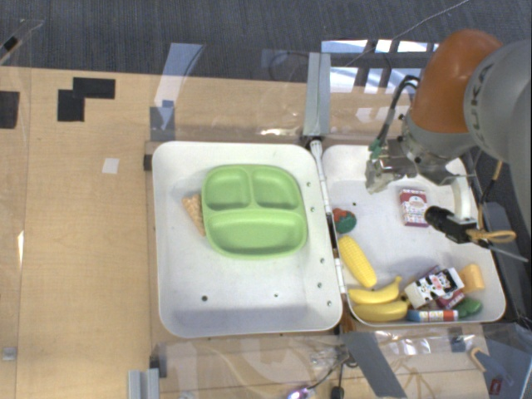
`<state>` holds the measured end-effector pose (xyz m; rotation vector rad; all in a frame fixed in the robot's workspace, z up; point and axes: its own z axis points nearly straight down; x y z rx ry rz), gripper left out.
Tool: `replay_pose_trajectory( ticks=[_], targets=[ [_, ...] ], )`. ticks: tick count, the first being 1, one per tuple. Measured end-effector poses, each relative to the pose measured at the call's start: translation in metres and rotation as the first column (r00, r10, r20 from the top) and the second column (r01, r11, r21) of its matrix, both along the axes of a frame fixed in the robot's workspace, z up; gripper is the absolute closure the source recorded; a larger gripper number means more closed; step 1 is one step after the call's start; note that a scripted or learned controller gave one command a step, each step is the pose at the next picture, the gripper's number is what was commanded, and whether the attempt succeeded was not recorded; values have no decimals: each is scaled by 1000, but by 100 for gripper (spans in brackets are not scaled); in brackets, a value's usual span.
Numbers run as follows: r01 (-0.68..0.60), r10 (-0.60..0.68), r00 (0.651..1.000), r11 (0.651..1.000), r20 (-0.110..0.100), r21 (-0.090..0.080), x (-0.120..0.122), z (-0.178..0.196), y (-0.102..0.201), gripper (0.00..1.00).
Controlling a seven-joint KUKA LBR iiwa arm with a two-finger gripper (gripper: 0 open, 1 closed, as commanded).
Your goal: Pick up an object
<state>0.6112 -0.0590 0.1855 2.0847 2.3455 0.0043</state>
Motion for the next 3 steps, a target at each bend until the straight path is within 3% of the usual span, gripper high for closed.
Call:
replay_pose_trajectory(
  ticks=[1, 2, 3],
  targets=[
    [-1, 1, 1000, 1000, 0, 0, 0, 0, 0, 0],
    [91, -91, 996, 996, 1, 1, -11, -90, -33, 0],
    [52, -52, 999, 999, 11, -3, -15, -94, -28, 0]
  ],
)
